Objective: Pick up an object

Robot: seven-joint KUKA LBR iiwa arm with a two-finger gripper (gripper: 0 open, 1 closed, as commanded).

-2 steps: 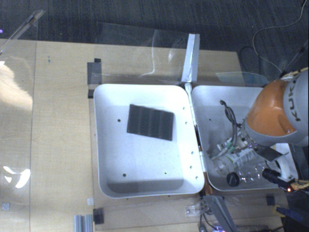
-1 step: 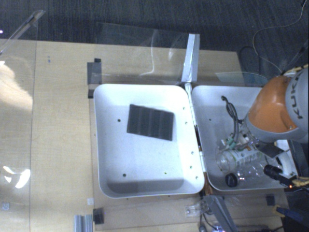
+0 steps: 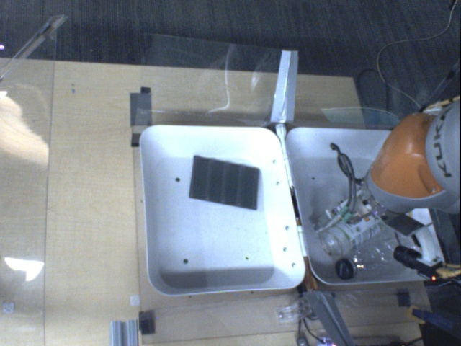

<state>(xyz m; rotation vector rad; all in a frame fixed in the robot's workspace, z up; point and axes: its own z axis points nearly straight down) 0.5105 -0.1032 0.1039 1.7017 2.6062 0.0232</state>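
A dark grey ribbed rectangular pad [image 3: 224, 182] lies flat in the left bin [image 3: 158, 193], toward its far side. In the right bin [image 3: 311, 166] a clear plastic bottle [image 3: 364, 245] lies on its side, its black cap [image 3: 344, 269] pointing to the near edge. My gripper [image 3: 340, 218] reaches down into the right bin from the right, under the orange wrist band [image 3: 407, 164]. It sits right over the bottle's far end, among cables and clear plastic, and whether it touches the bottle I cannot tell.
A metal divider post [image 3: 284, 85] rises between the bins at the back. Clear sheeting [image 3: 216, 78] stands behind the left bin. A black cable [image 3: 342, 161] loops over the right bin's far part. Bare wooden bench [image 3: 79, 193] stretches to the left.
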